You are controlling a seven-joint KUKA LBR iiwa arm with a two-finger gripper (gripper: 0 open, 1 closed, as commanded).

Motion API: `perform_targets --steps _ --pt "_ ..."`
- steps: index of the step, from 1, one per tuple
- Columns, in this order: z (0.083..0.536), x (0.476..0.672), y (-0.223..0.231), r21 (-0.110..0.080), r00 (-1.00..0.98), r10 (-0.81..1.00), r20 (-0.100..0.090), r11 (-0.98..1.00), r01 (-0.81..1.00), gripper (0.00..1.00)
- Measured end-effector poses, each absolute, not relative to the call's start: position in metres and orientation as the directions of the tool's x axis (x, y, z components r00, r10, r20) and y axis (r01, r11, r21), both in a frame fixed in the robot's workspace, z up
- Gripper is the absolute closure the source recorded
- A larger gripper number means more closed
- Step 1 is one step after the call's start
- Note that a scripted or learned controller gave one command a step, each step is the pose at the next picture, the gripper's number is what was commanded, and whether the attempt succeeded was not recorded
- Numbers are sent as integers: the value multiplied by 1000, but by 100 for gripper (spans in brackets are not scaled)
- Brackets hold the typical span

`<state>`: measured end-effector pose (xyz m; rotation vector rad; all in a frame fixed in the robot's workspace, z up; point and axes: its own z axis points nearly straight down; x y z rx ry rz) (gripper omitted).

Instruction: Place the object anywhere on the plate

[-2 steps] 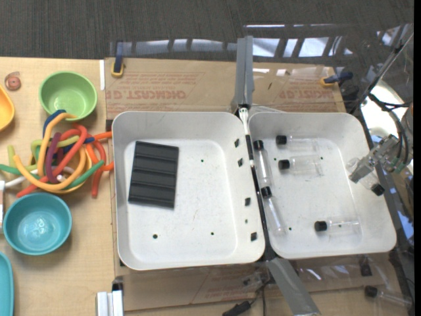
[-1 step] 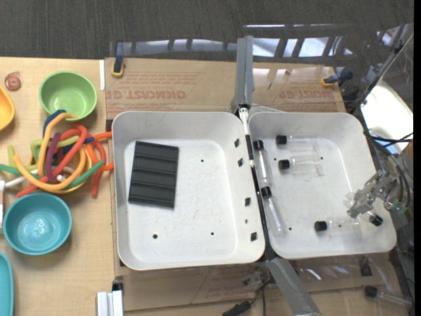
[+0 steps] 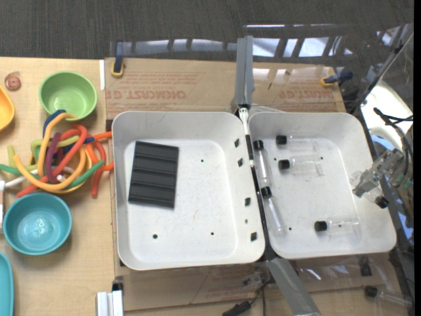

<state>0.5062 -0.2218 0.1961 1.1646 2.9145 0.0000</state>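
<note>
**Figure: Approach stage, seen from above.** The gripper (image 3: 372, 180) stood at the right rim of the right bin (image 3: 355, 125), over the bin wall and not over any item. Nothing could be seen in its grip, and whether it was clenched or released could not be told, as the tooling blurred into cables at the frame edge.

The likely objects, several clear capped vials, lay loose on the floor of that bin. The near vial (image 3: 337, 226) lay toward the front right corner, with two more (image 3: 301, 141) (image 3: 304, 167) further back. Others lay along the left wall (image 3: 260, 166), close beside the divider.

The only plate-like target was the dark ribbed slab (image 3: 154, 174), which lay flat in the left half of the left bin (image 3: 121, 176) — well apart from every vial. That it served as the plate is a judgement.

By that reading, nothing had yet been picked. To do the step well, the near vial was probably the best choice, since it lay clear of the walls and of its neighbours. A grasp across its short axis would stop the smooth cylinder rolling out. The carry would then need to clear the two inner rims — the release being made low over the slab, along its ribs, so the vial settled.

On the surface (image 3: 172, 88) to the left, a green bowl (image 3: 68, 95) and coloured cords (image 3: 63, 155) played no part.
</note>
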Motion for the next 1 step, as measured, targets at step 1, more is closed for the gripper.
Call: perform_targets --steps 1 --pt "210 606 -221 1 -757 653 -3 757 653 100"
